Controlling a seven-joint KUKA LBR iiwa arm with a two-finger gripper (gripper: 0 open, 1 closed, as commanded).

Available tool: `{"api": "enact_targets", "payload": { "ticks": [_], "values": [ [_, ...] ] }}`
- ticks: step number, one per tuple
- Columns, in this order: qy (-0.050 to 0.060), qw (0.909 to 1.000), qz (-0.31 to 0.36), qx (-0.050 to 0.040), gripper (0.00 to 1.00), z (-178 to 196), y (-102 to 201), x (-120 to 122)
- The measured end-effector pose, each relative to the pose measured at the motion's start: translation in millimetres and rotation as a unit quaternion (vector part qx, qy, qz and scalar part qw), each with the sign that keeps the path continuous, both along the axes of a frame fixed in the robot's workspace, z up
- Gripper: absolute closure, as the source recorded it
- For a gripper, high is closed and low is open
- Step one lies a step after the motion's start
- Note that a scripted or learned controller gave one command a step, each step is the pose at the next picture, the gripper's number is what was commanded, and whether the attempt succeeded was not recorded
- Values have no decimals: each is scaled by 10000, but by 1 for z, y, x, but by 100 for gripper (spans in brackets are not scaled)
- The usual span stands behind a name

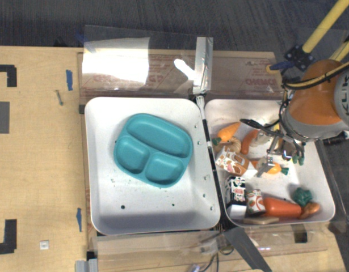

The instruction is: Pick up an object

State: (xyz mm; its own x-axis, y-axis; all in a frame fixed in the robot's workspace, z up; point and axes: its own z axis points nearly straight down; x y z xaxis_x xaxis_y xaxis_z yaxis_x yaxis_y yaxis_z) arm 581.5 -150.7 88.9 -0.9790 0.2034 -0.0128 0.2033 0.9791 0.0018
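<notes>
The right bin [324, 177] holds a heap of toy food. A carrot [282, 207] lies along its front wall, with a green piece [302, 196] at its right end and a red and white can [253, 202] at its left. A black and white box [238, 188] and a white patterned carton [232, 162] lie near the left wall. An orange piece [228, 132] and a red-orange piece [249, 141] sit toward the back. My gripper [281, 154] hangs open over the bin's middle, just above a small yellow-orange piece [274, 169], with nothing between its fingers.
In the left bin [100, 152] lies a teal divided plate [154, 149]. A clear plastic sheet [140, 67] and a metal divider [202, 64] stand behind the bins. The orange wrist band [316, 98] and cables overhang the right bin's back right corner.
</notes>
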Motion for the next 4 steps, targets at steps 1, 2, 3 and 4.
{"api": "enact_targets", "payload": {
  "ticks": [1,2,3,4],
  "values": [
    [-58,10000,4,-22,100,14,-1,3],
    [-13,10000,-24,-1,100,135,38,21],
    [-133,9997,221,-36,100,31,31,-61],
    [-350,9850,1679,-164,100,26,31,-76]
  ]
}}
